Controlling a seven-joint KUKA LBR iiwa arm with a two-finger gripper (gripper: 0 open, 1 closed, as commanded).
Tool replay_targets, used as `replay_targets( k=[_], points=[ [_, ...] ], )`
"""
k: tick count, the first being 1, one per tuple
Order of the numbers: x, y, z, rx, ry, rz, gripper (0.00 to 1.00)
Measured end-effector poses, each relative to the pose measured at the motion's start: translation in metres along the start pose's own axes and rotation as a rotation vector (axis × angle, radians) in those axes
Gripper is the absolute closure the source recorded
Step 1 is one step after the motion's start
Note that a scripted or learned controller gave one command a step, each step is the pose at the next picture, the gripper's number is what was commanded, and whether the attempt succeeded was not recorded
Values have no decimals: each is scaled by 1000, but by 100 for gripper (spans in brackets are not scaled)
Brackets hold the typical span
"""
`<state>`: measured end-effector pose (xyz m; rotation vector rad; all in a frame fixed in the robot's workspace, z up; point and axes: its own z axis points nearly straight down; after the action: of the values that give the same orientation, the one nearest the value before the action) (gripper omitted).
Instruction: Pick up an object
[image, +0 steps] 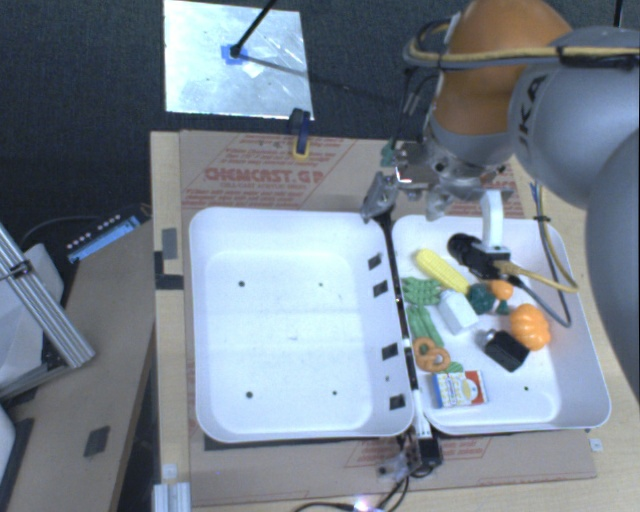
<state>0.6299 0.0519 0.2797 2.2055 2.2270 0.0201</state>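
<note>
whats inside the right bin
The right bin holds a corn cob, a green toy, an orange ball, a black block, a white block and a small box. The arm covers its far corner.

Arm (560, 90) cut off top/right — hand (405, 200) blurred.

— Those two bins look like smooth white plastic, the left bin (285, 330) faintly glossy, the right bin (560, 395) the same.

— And under them, matt brown cardboard (260, 170) with red print. The sheet (235, 60) behind looks like shiny metal foil.

— The arm (590, 110): satin grey shell, glossy orange band (490, 70).

— The corn (440, 270) looks like smooth plastic.
</note>
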Motion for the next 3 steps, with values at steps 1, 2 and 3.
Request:
replay_targets(
  k=[1, 2, 3],
  points=[
    [-4, -1, -5, 9, -3, 1, 100],
    [55, -67, 101, 29, -2, 0, 100],
    [99, 18, 198, 20, -4, 6, 100]
  ],
)
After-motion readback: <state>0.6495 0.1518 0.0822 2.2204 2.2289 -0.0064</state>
